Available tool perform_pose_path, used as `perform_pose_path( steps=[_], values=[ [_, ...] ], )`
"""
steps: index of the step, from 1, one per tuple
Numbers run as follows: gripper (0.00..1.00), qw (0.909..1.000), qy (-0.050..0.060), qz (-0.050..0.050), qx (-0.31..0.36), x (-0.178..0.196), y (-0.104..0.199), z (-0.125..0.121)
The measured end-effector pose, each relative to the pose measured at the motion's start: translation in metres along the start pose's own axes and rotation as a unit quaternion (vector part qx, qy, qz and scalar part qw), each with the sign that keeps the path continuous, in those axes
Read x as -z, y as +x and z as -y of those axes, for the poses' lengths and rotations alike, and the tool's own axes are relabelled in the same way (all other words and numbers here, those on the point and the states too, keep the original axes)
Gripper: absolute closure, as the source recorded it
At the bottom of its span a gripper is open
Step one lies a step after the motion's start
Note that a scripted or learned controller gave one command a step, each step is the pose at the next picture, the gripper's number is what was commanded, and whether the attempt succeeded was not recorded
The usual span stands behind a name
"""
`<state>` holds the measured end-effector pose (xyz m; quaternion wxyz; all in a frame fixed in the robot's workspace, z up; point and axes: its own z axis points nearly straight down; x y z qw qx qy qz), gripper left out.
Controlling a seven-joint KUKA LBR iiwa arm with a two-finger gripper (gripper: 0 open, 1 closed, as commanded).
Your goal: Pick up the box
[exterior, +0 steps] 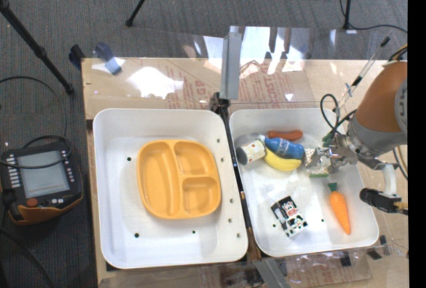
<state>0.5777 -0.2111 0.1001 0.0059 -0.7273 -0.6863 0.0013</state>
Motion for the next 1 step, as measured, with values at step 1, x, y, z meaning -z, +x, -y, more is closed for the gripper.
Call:
perform_pose_path(
  steps=[1],
  values=[
    [1.00,0.9987,-0.003,0.003,-0.050,0.1207,0.0203,-0.0324]
  ],
)
